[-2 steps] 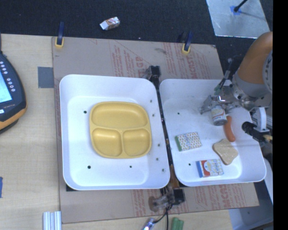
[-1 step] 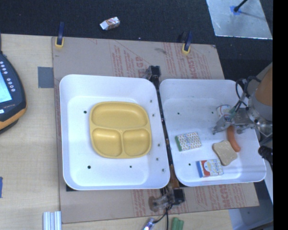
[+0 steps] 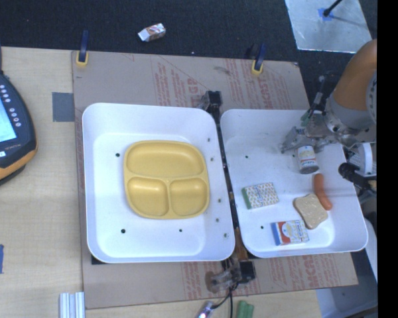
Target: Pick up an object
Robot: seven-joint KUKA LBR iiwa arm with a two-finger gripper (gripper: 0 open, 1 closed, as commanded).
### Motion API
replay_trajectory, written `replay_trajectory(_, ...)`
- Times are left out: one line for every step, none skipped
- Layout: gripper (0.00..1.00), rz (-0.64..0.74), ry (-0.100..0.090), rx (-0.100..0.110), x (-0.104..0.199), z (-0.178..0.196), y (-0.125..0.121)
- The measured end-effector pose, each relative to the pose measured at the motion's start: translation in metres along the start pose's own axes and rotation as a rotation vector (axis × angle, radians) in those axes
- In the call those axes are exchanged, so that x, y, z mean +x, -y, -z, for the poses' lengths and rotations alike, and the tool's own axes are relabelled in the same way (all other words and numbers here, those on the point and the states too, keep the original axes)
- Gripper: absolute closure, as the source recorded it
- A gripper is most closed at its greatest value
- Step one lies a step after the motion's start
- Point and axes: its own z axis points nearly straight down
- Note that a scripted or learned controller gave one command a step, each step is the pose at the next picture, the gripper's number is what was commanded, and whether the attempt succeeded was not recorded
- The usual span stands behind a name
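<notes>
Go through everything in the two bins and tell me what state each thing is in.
Yellow divided plate: upright in the left bin, nothing in it.
Small can: in the right bin, under the gripper.
Green packet: lying flat.
Sausage: lying beside the bread slice.
Blue-edged card: lying flat.

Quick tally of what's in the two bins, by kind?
Yellow plastic divided plate: 1
Small grey can with a label: 1
Orange carrot-shaped toy: 1
Tan bread-slice toy: 1
Green patterned flat packet: 1
Blue, white and red flat packet: 1
Total: 6
</notes>
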Motion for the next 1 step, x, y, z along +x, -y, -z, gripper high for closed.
replay_trajectory(1.00,0.003,0.000,0.000,-0.0004,0.0108,-0.0003)
